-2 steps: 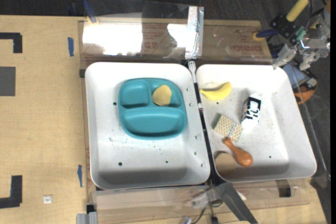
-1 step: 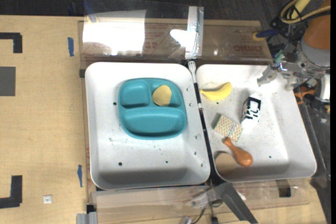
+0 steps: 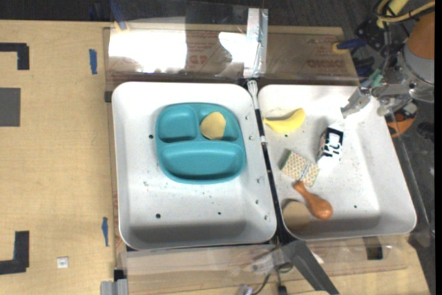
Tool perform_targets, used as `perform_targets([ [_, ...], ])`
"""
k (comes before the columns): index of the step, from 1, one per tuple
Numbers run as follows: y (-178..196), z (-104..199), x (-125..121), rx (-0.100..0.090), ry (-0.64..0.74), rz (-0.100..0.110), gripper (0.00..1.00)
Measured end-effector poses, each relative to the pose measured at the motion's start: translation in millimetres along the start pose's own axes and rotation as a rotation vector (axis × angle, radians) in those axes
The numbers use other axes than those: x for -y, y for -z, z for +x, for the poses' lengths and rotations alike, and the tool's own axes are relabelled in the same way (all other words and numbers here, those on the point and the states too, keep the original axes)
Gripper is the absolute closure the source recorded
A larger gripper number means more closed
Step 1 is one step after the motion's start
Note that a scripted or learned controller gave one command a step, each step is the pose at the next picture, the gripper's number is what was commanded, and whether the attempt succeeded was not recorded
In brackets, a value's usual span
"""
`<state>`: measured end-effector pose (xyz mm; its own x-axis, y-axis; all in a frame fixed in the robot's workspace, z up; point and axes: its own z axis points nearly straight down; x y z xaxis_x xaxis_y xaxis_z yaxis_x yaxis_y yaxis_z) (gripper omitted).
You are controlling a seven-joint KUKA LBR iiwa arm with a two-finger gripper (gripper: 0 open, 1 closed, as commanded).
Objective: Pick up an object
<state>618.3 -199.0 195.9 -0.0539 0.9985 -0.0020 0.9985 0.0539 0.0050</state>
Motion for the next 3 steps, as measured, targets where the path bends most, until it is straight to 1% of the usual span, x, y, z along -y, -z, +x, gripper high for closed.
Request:
perform_targets([
  [1,74,-23,-39,0.002,-0.063,-0.006,0.00],
  [2,-55,-1,-6,-0.003,-0.286,0.013,0.00],
  [3,-109,50,30,-0.002,-0.408,-0.001,0.00],
])
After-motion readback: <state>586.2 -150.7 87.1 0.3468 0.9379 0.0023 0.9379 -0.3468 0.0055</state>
